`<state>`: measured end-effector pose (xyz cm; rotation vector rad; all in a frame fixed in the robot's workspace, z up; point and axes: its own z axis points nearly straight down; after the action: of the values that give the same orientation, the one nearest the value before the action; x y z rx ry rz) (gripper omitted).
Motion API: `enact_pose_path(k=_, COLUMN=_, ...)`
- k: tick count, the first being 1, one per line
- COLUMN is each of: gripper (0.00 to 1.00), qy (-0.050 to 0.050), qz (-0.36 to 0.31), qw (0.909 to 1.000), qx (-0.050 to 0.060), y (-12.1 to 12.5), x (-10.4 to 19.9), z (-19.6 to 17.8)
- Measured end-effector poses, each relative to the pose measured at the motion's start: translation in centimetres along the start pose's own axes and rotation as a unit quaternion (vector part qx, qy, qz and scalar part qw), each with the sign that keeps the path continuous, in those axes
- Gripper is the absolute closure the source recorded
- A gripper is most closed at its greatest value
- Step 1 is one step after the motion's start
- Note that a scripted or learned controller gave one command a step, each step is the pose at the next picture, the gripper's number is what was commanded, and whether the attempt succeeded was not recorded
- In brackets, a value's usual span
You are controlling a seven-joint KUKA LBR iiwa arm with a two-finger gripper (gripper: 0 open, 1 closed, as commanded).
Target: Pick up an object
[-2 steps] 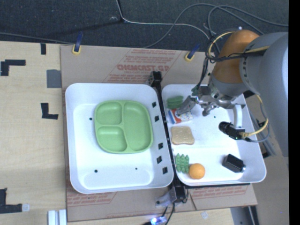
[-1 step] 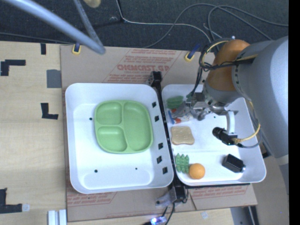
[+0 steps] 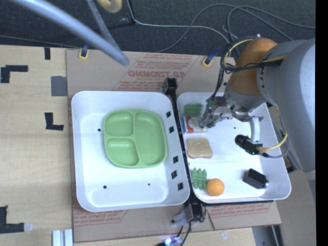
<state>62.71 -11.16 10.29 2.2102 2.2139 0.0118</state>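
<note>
While I watch, gripper (image 3: 205, 121) low over right bin (image 3: 274, 160), arm hiding a red-and-white item (image 3: 188, 124), grip state I cannot tell.

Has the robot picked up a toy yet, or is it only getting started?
Nothing looks picked up yet. The gripper is low in the right bin, at its left side over a small red and white item, so a try there seems under way. The toast slice, the orange ball and the black block lie in the bin. Grabbing and lifting are left.
</note>
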Motion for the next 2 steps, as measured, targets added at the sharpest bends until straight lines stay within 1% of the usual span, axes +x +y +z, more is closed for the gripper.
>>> enact_pose_path(k=1, gripper=1.00, qy=0.002, qz=0.000, qw=1.0000, qx=0.006, y=0.5, x=-0.1, z=-4.3)
enact_pose_path(k=2, gripper=1.00, qy=0.001, qz=0.000, qw=1.0000, qx=0.005, y=1.0, x=-0.6, z=-10.4)
